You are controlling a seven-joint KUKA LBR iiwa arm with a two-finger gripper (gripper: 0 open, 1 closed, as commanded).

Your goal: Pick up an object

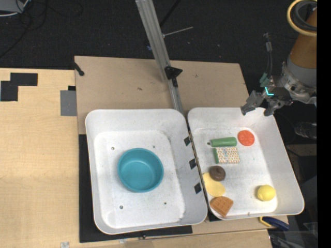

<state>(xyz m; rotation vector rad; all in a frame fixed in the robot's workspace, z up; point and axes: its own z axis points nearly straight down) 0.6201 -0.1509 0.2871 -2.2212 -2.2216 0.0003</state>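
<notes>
Overhead view of the bench at the approach stage of a pick. The gripper (259, 105) hung above the far right corner of the right bin (289, 190), its two fingers spread apart with nothing between them. No object had yet been taken, and the task names none in particular. The candidates all lay in the right bin: a green cylinder (223, 142) and a red disc (246, 138) nearest the gripper, a patterned block (228, 155) just below the cylinder, a dark brown ring (217, 173) touching a pale yellow piece (213, 185), a waffle-like piece (222, 205) at the near rim, and a yellow ball (266, 192) well apart from the rest. The left bin (98, 138) held a teal bowl (140, 169). Judged from this layout, the next move called for travel inward over one item and a descent with the fingers straddling it; the red disc or the ball, each standing clear of its neighbours, looked the easier target, though the disc lay flat and might slip the fingers
</notes>
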